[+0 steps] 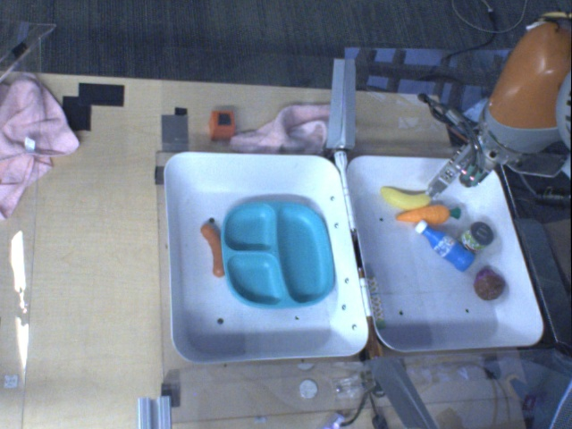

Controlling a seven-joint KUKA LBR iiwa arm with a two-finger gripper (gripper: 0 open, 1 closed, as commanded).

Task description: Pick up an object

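Banana [404,197] lies in right bin [514,324] near its back edge, touching carrot [424,214] just in front; blue tube [447,246], small jar [480,234] and dark round thing [489,284] nearer the right edge. Gripper [444,184] hovers just beside banana's right end, nothing seen held. Left bin [183,266] holds blue divided plate [273,253], orange piece [214,247] along its left.

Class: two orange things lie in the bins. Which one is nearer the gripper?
The carrot in the right bin, beside the banana, just under the gripper. The other orange piece lies in the left bin.
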